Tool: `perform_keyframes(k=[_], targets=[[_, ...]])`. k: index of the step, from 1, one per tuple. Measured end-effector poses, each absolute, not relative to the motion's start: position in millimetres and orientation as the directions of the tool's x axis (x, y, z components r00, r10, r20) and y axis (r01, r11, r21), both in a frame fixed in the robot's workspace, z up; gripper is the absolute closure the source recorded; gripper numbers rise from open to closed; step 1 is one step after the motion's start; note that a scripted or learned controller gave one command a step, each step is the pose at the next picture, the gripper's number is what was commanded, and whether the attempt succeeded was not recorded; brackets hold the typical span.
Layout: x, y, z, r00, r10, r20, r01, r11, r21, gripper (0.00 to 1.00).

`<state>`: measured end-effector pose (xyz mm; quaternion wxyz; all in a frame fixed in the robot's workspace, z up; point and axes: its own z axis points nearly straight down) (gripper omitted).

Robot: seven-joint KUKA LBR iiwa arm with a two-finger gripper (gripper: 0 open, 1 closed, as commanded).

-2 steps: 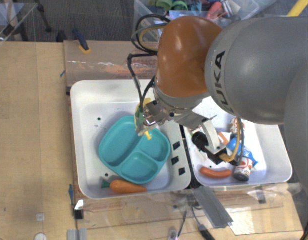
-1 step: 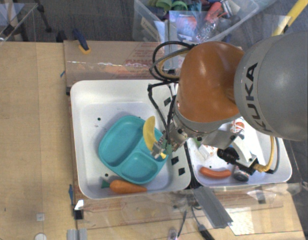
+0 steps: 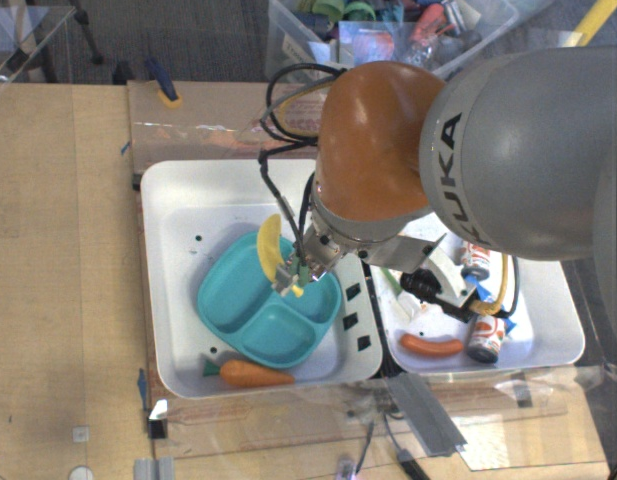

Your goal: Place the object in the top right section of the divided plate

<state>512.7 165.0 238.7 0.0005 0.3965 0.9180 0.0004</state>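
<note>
So my claw (image 3: 293, 276) is down over the teal divided plate (image 3: 238, 313), right at its upper right part, and there's a yellow banana (image 3: 269, 244) running up and away from the fingertips. The low end of the banana seems to sit right at the claw, with a little yellow bit poking out underneath, so I'd say the claw is closed narrow on the banana, though my own wrist covers a lot of that spot and I wouldn't swear to how firm the grip is. The banana looks tilted, leaning over the plate's far rim rather than lying flat in a section. My read is I'm in the placing step: the object is already over the right region of the plate, and what's left is getting it settled inside the top right section and letting go. Next move calls for lowering gently, making sure the banana's free end swings inside the rim instead of hanging over it, then opening up and lifting straight off so I don't drag it out again. Going outward from the claw: below and a bit to the left, an orange carrot (image 3: 254, 373) lies against the plate's near edge in the same white bin (image 3: 173, 268). Off to the right, in the other bin (image 3: 548, 343), there's a hot dog sausage (image 3: 431, 346) and a small can (image 3: 485, 336). Everything's sitting on the wooden surface (image 3: 58, 268).
</note>
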Motion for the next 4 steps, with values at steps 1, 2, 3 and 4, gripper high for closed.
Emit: perform_keyframes(k=[1,2,3,4], targets=[[479.6,164,274,-0.721,0.693,-0.001,0.693,0.721,0.001,1.0],[536.5,179,328,-0.389,0.921,-0.001,0.921,0.389,0.001,1.0],[536.4,179,328,-0.389,0.921,-0.001,0.921,0.389,0.0,0.0],[479.1,191,105,-0.439,0.899,0.001,0.899,0.439,0.0,0.0]])
